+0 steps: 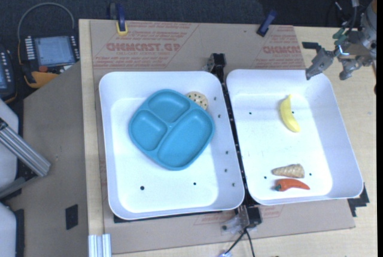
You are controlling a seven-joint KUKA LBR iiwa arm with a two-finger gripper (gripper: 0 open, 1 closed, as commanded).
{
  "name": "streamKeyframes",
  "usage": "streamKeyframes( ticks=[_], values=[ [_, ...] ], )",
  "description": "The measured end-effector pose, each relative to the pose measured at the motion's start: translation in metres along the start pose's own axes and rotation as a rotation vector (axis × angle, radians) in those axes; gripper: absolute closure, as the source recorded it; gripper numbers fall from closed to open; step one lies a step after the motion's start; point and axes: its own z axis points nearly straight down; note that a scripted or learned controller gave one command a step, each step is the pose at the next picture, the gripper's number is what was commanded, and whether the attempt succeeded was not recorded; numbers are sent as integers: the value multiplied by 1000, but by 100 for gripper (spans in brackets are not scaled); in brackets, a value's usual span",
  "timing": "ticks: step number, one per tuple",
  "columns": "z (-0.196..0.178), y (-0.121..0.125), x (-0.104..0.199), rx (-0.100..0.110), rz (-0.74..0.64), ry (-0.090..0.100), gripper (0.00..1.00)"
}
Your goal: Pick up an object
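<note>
In the right bin lie a yellow banana, a beige cone-shaped piece and a red pepper. A blue divided plate rests in the left bin, with a round tan cookie tucked at its far edge. My gripper hovers over the far right corner of the right bin, open, its two fingers spread with nothing between them. It is well clear of the banana, up and to its right.
A black clamp sits between the bins at the far side. A handheld screen with cable lies off the bench at the left. The bins stand on a cardboard sheet.
</note>
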Motion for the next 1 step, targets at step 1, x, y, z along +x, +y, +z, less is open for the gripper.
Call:
streamKeyframes(
  ticks=[1],
  values=[
    [-1,0,0,-1,0,0,0]
  ],
)
